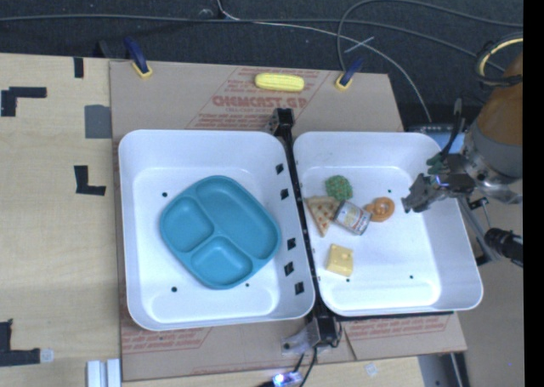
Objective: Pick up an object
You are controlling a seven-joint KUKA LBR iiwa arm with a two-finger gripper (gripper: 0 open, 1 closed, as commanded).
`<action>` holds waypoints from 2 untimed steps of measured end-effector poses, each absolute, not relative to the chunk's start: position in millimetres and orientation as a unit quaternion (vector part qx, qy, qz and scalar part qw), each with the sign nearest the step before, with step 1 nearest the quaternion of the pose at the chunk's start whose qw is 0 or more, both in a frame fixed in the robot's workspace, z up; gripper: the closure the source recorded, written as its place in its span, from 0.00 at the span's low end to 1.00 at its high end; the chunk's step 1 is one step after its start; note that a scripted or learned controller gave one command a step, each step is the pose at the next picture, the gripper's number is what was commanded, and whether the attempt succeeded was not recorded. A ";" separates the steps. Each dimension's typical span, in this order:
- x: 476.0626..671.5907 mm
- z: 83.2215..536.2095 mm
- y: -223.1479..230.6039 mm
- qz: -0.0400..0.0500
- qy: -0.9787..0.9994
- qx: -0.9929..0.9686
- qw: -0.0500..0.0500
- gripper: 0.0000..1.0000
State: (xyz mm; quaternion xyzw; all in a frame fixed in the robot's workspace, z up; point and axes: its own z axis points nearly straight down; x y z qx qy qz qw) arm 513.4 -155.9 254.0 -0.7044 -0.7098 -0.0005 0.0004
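In the right bin [442,292] lie several small items: a green broccoli piece [339,187], a tan pizza-like wedge [320,213], a small tin can [352,218] on its side, an orange pretzel-like ring [380,209] and a yellow cheese block [341,259]. My gripper [418,196] hangs over the right side of this bin, a little to the right of the orange ring. Nothing shows between its dark fingers. The arm's wrist [497,134] enters from the right.
The left bin [140,292] holds a blue divided tray [219,230]. A yellow corn-like object [279,82] lies on the cardboard behind the bins, between two blue-and-yellow clamps [136,58]. Black cables run across the dark back area.
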 end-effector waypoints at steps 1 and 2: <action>534.6 257.8 -109.7 0.000 -0.709 -0.705 0.001 1.00; 544.0 257.3 -58.6 0.000 -0.709 -0.705 0.001 1.00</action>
